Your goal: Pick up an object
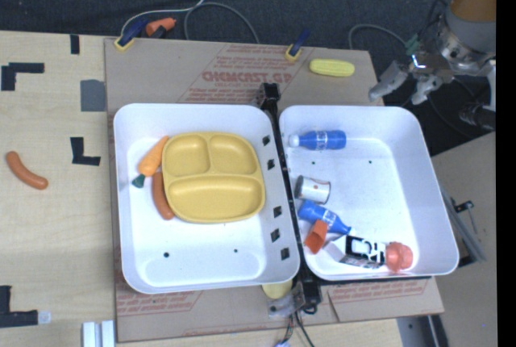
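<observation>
My gripper (405, 85) hangs at the far right, above and just beyond the back right corner of the right bin (419, 176). Its two grey fingers are spread apart with nothing between them. In the right bin lie a blue bottle (319, 140) near the back left, a small silver can (313, 190) in the middle left, a blue and orange spray bottle (323, 223), a black and white item (363, 250) and a pink ball (399, 256) at the front. The left bin (137, 257) holds a yellow divided plate (213, 177), a carrot (150, 160) and a sausage (161, 196).
A yellow banana-like piece (331, 68) lies on the cardboard behind the right bin. A loose sausage (26, 170) rests on the wooden bench at far left. Clamps (145, 29) and cables sit along the back edge of the cardboard.
</observation>
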{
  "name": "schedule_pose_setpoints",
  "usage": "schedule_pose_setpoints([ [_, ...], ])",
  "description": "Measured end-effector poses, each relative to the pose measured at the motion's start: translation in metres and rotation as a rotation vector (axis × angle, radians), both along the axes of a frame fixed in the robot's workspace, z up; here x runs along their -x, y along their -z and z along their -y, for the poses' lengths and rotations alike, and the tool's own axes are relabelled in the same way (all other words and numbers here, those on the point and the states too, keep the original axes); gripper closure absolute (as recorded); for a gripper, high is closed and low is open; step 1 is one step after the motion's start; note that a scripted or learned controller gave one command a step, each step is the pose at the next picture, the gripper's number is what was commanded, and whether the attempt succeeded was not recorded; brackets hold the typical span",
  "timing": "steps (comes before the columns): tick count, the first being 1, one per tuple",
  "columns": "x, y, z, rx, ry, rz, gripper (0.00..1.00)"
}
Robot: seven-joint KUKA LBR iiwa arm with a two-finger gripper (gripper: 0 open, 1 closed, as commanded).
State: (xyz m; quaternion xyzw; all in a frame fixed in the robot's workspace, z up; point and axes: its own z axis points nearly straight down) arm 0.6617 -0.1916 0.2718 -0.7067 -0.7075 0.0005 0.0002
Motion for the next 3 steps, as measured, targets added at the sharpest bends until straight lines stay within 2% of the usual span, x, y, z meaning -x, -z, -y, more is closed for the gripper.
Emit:
schedule_pose_setpoints([
  [1,0.059,0.143,-0.079,-0.008,-0.004,-0.019,0.0],
  [2,0.009,0.192,-0.079,0.002,0.0,-0.029,0.0],
  [3,0.001,0.189,-0.074,-0.012,0.003,-0.048,0.0],
])
